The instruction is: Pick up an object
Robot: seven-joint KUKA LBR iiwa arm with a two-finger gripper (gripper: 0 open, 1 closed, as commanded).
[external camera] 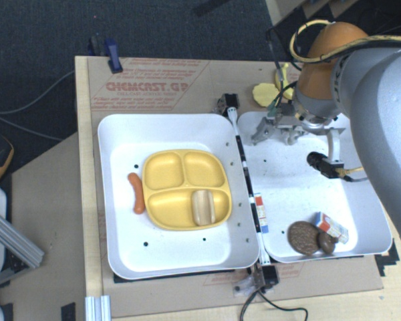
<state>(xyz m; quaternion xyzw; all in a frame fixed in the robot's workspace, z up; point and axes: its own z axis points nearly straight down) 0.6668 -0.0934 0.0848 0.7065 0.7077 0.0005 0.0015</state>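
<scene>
At the far end of the right bin (361,243) we see the gripper (279,130), low over the white floor; we cannot tell how its jaws stand, and nothing shows in its grasp. Well toward the near end from it lie a round brown cookie (303,237) and, touching it, a small red, white and blue packet (331,225). Off to its left, in the left bin (120,246), a yellow tray (184,188) holds a tan roll (202,207); an orange sausage (138,192) lies just beyond the tray.

arm (377,79): cut off at right edge | yellow object (264,93): partly hidden, unidentifiable
</scene>
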